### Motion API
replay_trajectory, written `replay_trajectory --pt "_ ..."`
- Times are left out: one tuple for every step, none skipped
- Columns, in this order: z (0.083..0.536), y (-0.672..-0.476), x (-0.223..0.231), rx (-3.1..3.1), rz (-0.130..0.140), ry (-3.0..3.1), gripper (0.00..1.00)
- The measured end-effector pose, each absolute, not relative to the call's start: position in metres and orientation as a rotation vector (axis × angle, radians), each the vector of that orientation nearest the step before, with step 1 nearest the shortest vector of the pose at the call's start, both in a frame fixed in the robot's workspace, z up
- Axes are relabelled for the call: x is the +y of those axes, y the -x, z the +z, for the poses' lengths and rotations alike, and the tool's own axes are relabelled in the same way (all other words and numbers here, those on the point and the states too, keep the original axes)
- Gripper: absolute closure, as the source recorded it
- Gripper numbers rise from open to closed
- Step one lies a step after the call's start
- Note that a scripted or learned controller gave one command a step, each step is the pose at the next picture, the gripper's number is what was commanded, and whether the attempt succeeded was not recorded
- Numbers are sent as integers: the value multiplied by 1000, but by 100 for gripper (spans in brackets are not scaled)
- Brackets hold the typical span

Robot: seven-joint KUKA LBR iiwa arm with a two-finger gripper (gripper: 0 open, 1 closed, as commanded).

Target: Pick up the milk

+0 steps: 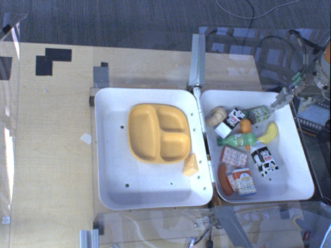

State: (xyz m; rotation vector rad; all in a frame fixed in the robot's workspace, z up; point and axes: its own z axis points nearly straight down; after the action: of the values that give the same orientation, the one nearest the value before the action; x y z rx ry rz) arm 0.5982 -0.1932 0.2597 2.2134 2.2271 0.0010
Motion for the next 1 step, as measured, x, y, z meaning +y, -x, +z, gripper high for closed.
replay_trajectory --pt "100 -535 -206 2358 1 -2075 0"
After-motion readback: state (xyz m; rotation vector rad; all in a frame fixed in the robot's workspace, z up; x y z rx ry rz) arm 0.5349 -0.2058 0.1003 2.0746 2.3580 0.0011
